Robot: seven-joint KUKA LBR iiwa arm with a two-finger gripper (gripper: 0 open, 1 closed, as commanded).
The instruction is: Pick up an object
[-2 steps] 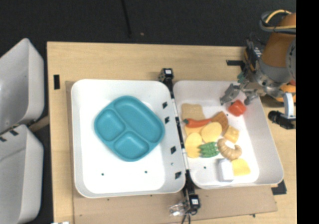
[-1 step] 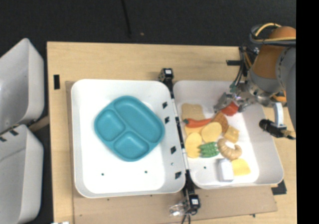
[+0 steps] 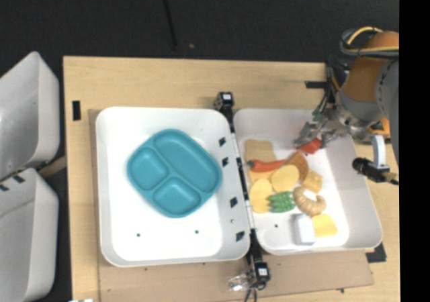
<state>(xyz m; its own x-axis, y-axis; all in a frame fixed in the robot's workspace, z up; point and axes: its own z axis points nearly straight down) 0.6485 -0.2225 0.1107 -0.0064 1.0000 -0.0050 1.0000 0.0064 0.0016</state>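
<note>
My gripper (image 3: 313, 138) hangs over the back of the right bin (image 3: 356, 227), reaching in from the right. A small red piece (image 3: 310, 147) sits right at its tip; whether it is gripped is unclear. Just in front lies a pile of toy food: a tan bread slice (image 3: 259, 149), a red-orange pepper (image 3: 267, 166), a yellow round piece (image 3: 284, 176), a brown piece (image 3: 300, 162), a green vegetable (image 3: 282, 201), a beige ring-shaped pastry (image 3: 310, 203), a yellow block (image 3: 325, 225) and a white block (image 3: 304, 230).
The left bin (image 3: 121, 233) holds a blue divided plate (image 3: 175, 172). A black-clipped divider (image 3: 235, 180) separates the bins. The wooden bench (image 3: 168, 79) surrounds both. White padded shapes (image 3: 23, 113) stand at the far left.
</note>
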